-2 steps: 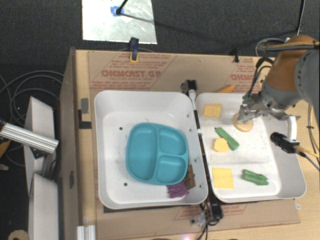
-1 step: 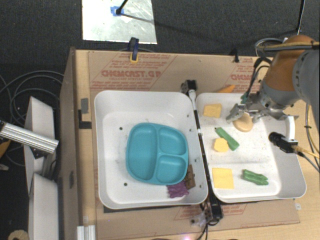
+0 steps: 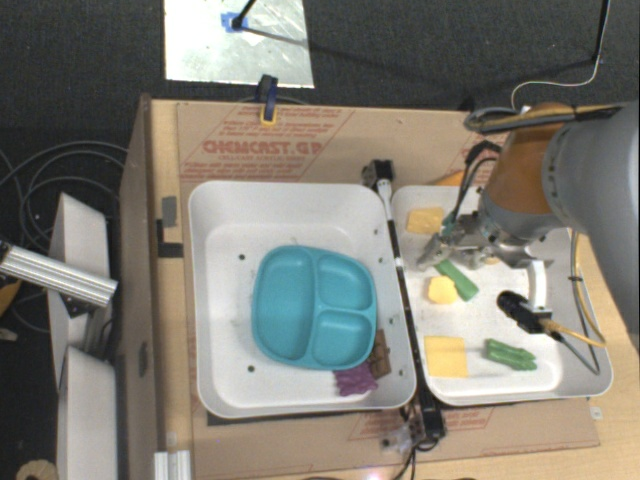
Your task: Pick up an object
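A bench covered w/ brown cardboard [image 3: 300, 128] is seen on dark carpet, and two white bins are set on it side by side. The left bin [image 3: 225, 268] is mostly taken up by a teal divided plate [image 3: 313, 306], w/ a purple scrap [image 3: 352, 380] and a brown bit [image 3: 381, 358] at its near edge.

In the right bin [image 3: 565, 353] the gripper [image 3: 452, 250] is placed low among the items. A green stick [image 3: 458, 280] lies just below it, touching a yellow lump [image 3: 441, 290], and a yellow block [image 3: 424, 220] is just behind. Whether the gripper is wide or narrow cannot be told, and nothing is seen held.

The task is judged not yet done. Grasp and lift are left, prob. on the green stick. A yellow slab [image 3: 446, 356] and a green pod [image 3: 510, 354] lie apart, nearer the front.

"CHEMCAST GP" is printed in red on the cardboard; the smaller lines below it can't be read.
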Available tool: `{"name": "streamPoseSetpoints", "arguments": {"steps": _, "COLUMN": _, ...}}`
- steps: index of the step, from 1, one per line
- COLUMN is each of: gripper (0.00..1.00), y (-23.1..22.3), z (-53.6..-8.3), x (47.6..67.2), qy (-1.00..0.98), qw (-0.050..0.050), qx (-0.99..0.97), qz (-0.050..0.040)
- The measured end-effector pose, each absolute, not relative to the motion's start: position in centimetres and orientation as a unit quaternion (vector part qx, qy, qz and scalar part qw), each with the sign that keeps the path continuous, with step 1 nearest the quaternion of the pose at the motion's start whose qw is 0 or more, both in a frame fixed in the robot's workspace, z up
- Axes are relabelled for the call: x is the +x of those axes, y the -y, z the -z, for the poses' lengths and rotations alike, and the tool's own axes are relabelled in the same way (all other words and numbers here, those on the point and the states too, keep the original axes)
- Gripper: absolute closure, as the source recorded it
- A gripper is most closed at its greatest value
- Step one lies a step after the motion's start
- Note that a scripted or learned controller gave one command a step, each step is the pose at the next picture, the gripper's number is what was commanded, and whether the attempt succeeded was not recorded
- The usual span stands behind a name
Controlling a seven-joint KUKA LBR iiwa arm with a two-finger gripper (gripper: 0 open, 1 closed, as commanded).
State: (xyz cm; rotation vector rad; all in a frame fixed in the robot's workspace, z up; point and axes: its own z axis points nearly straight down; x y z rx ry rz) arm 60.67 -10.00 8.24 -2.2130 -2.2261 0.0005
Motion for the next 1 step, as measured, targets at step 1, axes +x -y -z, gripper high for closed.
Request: {"name": "streamPoseSetpoints", "arguments": {"steps": 1, "gripper": 1.00, "y": 10.21, "z": -9.55, "x": 60.88, "qy": 0.709, "qw": -0.001, "qx": -0.705, "qz": 0.0016}}
